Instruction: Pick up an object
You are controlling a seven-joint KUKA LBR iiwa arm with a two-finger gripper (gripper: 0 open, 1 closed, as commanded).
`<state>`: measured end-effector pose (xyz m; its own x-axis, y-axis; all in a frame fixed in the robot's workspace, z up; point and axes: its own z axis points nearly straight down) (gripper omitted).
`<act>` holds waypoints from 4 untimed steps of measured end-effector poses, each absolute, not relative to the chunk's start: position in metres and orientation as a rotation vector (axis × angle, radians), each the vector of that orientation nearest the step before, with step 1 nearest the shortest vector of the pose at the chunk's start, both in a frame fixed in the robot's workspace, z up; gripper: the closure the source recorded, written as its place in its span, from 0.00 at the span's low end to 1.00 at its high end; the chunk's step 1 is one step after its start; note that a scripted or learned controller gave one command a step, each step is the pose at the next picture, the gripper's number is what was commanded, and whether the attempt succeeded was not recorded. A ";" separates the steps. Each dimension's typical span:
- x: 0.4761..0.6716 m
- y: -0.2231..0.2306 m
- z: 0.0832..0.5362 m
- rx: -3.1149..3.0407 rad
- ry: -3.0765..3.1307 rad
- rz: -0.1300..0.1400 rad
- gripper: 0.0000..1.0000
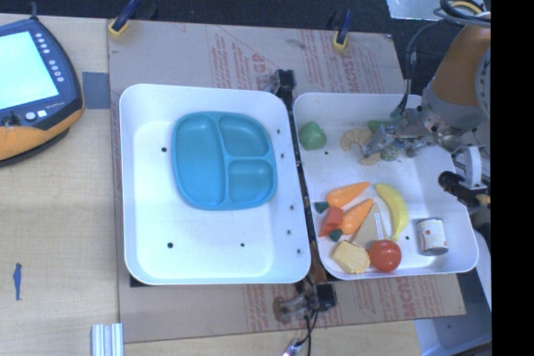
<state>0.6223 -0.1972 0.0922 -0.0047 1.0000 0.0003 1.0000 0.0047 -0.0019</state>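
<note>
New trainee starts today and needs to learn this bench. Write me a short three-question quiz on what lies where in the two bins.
1. True or false: the blue plate lies in the right bin.
2. Which item lies closest to the tomato? A) green ball B) corn C) can
3. Fill in: the hand is over the right bin's ___ end, far or near.

Key: 1 false, it lies in the left bin; 2 B; 3 far.
</note>
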 end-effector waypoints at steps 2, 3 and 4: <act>0.624 -0.197 0.105 -2.211 -2.231 0.000 0.00; 0.657 -0.211 0.093 -2.214 -2.227 0.001 0.00; 0.658 -0.211 0.104 -2.208 -2.232 0.002 1.00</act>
<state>0.6576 -0.2108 0.1043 -0.0110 0.9999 0.0008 0.9999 0.0110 -0.0025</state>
